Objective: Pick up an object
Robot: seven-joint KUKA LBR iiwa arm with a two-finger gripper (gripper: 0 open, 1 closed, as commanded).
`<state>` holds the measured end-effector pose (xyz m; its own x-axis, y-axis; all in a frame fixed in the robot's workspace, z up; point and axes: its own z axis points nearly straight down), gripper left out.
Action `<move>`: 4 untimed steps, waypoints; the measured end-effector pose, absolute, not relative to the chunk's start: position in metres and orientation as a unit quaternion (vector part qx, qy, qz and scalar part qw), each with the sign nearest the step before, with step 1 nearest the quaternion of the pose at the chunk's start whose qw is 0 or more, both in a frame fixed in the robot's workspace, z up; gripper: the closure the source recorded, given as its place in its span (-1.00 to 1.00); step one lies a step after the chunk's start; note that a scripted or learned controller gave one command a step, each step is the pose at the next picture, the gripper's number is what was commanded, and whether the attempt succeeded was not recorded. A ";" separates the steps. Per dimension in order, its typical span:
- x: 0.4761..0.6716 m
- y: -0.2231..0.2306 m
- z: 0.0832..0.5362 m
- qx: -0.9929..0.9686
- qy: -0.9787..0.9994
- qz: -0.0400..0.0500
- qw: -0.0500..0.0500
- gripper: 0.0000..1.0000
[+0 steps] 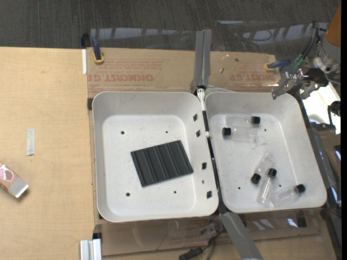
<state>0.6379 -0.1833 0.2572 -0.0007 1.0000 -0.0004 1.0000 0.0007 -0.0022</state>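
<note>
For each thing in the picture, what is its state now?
Gripper: above the far right corner of the right bin, holding nothing.
Ribbed dark mat: flat in the left bin, turned askew.
Clear vials: lying on their sides in the right bin, black caps on.

Bins [108, 161]: smooth white plastic, slight gloss. Ribbed pad [161, 163]: matt dark grey, grooved. Vials [265, 186]: clear glossy plastic, black caps. Bench [43, 102]: matt light wood. Backing sheet [141, 75]: brown cardboard.
</note>
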 end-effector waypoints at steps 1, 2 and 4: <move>0.645 -0.193 0.136 -0.686 -0.728 0.001 0.001 -1.00; 0.659 -0.223 0.203 -0.609 -0.793 0.000 -0.002 -1.00; 0.625 -0.165 0.102 -0.570 -0.822 -0.001 -0.001 1.00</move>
<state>0.6250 -0.1645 0.1017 -0.3498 0.9368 -0.0016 0.9368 0.3498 0.0027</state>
